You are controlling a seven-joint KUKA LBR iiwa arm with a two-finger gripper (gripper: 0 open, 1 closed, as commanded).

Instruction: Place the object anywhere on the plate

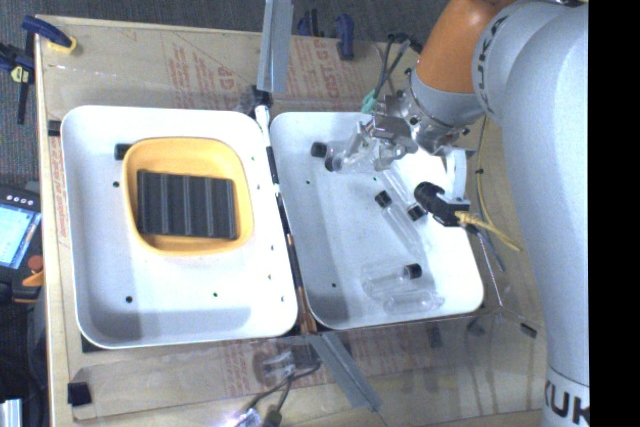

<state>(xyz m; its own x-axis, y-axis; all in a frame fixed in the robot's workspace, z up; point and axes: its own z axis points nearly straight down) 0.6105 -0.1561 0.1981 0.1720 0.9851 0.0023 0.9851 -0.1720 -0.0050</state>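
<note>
Two shallow white bins side by side on a wooden bench. In the left bin, a yellow plate with rounded corners, set a little toward the far side. On the plate, a dark grey ribbed slab, lying flat and covering most of the middle, with yellow rim showing all round it. Over the far part of the right bin, the claw, reaching in from the right on the grey arm with its orange band, well apart from the plate and the slab. Cannot tell how far open the claw is, nor whether anything is held in it. Just beside its tip, toward the divide between the bins, a small black piece. Further along the right bin's floor, another black piece and one more near the front. By that last one, a clear plastic thing lying on the floor, its outline hard to make out against the white.
</note>
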